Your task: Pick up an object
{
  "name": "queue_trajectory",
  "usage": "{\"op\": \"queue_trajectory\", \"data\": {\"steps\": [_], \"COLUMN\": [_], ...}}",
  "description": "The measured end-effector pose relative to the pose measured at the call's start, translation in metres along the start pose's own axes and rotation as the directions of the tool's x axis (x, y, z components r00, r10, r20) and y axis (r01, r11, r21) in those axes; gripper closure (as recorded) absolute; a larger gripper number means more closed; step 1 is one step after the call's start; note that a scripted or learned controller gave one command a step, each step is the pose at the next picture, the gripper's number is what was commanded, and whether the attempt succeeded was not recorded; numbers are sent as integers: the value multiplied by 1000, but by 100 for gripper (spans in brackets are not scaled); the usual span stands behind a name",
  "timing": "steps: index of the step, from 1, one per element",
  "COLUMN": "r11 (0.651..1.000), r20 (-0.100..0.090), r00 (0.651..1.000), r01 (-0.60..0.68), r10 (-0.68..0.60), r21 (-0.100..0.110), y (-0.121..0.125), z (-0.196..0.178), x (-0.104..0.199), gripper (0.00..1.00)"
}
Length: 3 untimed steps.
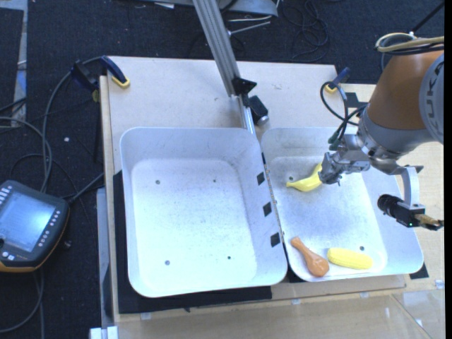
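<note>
A yellow banana [305,182] lies in the right bin [402,246], towards its far left part. My gripper [330,174] is low at the banana's right end, touching or nearly touching it; the wrist hides how it stands there. Near the front of the same bin lie an orange spoon-shaped toy [311,257] and a yellow corn-like piece [349,258], side by side.
The left bin [131,189] sits beside the right one, its raised wall between them. A slanted metal pole [220,41] crosses above the bins' far edge. A teach pendant [25,221] lies on the floor at left. Cables hang off the arm's wrist [406,214].
</note>
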State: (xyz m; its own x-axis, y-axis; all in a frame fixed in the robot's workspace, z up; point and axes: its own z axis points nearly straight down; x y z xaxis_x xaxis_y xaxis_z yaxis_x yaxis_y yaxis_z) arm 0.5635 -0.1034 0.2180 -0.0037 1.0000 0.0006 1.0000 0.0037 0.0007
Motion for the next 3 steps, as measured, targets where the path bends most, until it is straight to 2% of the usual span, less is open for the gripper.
{"op": "queue_trajectory", "data": {"steps": [1,3], "r11": [1000,1000], "r20": [-1,0], "r00": [1000,1000], "r01": [1,1], "r10": [-1,-1], "r21": [0,1], "y": [-3,-18], "z": [-14,-5], "x": [54,165], "gripper": [100,100]}}
